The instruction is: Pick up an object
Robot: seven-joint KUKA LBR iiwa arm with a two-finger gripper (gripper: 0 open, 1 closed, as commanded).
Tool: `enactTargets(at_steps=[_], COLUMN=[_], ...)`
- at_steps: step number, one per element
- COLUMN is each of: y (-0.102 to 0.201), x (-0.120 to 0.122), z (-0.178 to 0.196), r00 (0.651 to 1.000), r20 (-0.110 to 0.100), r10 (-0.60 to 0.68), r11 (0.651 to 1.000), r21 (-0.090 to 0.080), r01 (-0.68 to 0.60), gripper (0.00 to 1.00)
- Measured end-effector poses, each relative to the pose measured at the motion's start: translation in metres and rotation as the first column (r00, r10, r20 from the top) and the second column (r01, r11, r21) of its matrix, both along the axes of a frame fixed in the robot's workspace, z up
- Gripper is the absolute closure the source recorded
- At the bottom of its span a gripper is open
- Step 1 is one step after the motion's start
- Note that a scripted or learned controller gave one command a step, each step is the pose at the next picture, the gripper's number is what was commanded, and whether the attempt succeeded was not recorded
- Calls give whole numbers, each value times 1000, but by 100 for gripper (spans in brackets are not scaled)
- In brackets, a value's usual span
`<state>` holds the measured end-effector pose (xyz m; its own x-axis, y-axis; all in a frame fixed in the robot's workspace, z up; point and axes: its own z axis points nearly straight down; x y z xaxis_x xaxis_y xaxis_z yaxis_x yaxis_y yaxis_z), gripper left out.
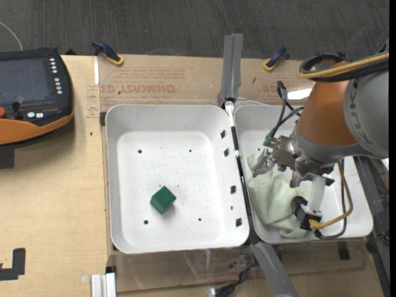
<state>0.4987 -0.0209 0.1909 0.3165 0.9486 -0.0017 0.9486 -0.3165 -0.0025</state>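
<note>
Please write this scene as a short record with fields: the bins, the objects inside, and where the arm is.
left bin: shallow white plastic bin, holds a small green cube near its front, lying apart from the walls
right bin: shallow white plastic bin, holds a crumpled pale green cloth
arm: grey arm with orange band, over the right bin
gripper: two-finger gripper, just above the cloth's upper edge; grip state unclear
bench: brown cardboard-covered surface, orange and black control tablet at far left

place: robotics lab | arm (346,113) over two white bins (124,166) | teach pendant (31,94) far left on bench (49,215) | clamps (108,52) on far edge | cables (337,212) at right
</note>
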Motion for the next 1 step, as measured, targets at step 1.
enactTargets(at_steps=[1], y=[0], x=[0], z=[0], r00=[1000], r20=[0], r10=[0], r11=[1000], r21=[0], r01=[0], gripper=[0])
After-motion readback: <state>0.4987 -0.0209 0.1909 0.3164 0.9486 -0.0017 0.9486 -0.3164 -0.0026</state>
